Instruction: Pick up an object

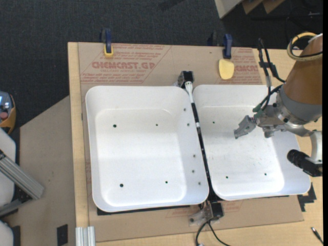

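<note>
- Over the right shallow white plastic bin (pixel 225 186), the grey two-finger gripper (pixel 245 129) hangs; its open-or-closed state cannot be told.
- A yellow rounded object (pixel 226 68) lies on the cardboard bench (pixel 133 60), behind that bin.

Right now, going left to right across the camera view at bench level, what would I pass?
Left clamp → left bin → black strip between the bins → right clamp with the yellow piece under it → end effector over the right bin → orange band.
</note>
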Robot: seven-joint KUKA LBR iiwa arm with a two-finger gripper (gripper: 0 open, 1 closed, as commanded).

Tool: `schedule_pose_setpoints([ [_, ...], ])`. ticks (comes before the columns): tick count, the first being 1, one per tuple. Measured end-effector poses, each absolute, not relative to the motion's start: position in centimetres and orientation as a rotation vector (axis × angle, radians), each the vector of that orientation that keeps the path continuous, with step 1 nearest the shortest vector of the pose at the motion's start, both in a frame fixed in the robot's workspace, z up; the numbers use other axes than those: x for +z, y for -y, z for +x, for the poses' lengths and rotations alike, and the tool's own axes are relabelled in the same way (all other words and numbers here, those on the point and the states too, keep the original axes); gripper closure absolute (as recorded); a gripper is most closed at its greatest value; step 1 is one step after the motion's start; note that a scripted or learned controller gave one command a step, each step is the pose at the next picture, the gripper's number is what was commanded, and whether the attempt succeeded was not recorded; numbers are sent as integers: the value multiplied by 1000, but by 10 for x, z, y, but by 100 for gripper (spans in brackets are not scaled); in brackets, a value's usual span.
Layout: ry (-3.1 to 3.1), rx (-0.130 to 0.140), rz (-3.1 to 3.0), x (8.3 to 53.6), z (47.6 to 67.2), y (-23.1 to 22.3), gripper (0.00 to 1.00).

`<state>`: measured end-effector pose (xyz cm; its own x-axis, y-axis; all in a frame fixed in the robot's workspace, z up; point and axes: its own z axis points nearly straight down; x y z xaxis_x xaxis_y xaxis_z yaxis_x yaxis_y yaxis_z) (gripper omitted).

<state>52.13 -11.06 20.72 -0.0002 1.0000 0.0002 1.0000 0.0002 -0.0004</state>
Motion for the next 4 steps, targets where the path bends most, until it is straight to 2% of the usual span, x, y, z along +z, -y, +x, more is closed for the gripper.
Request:
schedule_pose_setpoints([
  [1, 2224, -2, -2223, 218, 522, 111, 100],
  [2, 2232, -10, -2232, 312, 571, 148, 100],
  [3, 2227, 1, -2202, 262, 538, 30, 100],
  [4, 2229, -10, -2226, 335, 566, 44, 100],
])
